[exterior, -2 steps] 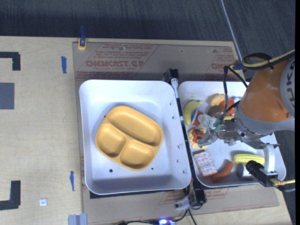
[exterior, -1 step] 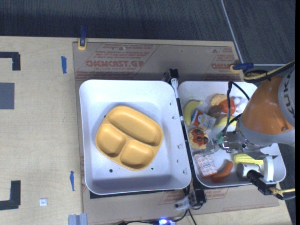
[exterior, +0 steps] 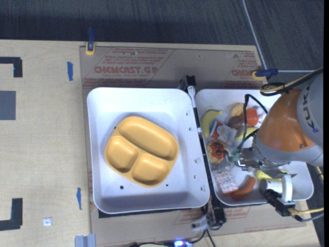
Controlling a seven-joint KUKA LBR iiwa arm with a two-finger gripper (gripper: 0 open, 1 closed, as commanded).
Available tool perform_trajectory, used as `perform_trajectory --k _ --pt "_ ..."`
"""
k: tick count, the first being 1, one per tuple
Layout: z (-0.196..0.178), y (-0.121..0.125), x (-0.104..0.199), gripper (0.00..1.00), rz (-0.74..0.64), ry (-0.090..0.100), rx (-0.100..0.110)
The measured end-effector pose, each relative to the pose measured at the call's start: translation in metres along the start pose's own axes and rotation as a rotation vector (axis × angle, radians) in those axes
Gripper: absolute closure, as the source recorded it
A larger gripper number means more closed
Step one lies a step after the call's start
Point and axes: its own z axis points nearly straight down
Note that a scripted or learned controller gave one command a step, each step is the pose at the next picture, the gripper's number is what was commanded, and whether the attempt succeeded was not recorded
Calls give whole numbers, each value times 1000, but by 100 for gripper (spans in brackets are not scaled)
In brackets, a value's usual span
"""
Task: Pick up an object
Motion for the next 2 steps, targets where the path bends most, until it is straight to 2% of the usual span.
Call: perform_trajectory --k 1,2 --pt "-12 3 0 100 0 -2 -10" --pt "-96 -1 65 100 1 -7 1"
